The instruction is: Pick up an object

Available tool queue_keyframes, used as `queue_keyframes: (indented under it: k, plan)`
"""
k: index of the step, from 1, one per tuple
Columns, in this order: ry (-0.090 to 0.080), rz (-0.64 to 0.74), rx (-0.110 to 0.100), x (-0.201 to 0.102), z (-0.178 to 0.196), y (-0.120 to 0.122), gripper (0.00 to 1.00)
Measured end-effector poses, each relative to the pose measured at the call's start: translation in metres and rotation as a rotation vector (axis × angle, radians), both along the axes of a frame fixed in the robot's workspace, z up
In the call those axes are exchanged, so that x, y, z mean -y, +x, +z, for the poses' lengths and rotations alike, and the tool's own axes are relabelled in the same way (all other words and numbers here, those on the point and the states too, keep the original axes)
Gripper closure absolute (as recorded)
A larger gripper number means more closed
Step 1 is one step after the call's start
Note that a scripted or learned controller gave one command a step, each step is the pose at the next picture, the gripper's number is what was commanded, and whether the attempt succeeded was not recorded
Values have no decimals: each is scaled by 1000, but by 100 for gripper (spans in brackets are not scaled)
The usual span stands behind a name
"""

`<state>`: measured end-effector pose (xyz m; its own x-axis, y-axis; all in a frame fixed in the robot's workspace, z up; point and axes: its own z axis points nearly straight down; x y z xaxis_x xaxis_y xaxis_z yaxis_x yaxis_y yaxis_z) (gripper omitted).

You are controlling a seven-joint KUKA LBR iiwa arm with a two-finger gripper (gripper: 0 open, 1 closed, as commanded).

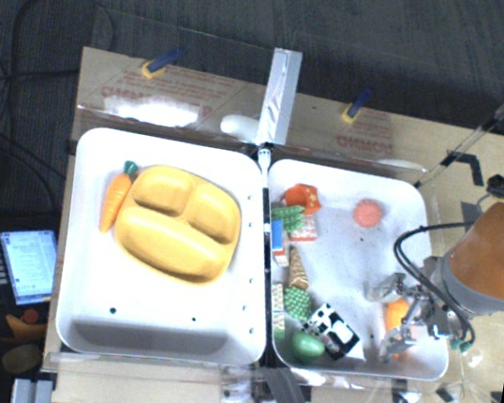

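two-finger gripper (400,326) low in right white bin (372,253), small orange object (395,313) maybe between its fingers, jaws too cluttered to tell

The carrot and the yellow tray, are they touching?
Touching. In the camera view, the carrot lies along the yellow tray's left edge in the left bin, with no white gap between them.

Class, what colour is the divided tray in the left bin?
Yellow: the divided tray shows best in the camera view.
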<state>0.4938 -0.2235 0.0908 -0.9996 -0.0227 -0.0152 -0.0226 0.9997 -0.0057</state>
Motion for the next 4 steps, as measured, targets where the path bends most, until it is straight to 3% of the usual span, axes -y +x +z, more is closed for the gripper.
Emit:
queue_keyframes:
  k: [1, 2, 3, 4]
  plan:
    - [-4, 2, 2, -1, 11, 2, 100]
    - [-3, 3, 1, -1, 11, 2, 0]
    - [-6, 3, 3, -1, 20, 3, 100]
    - [-6, 4, 3, -1, 20, 3, 0]
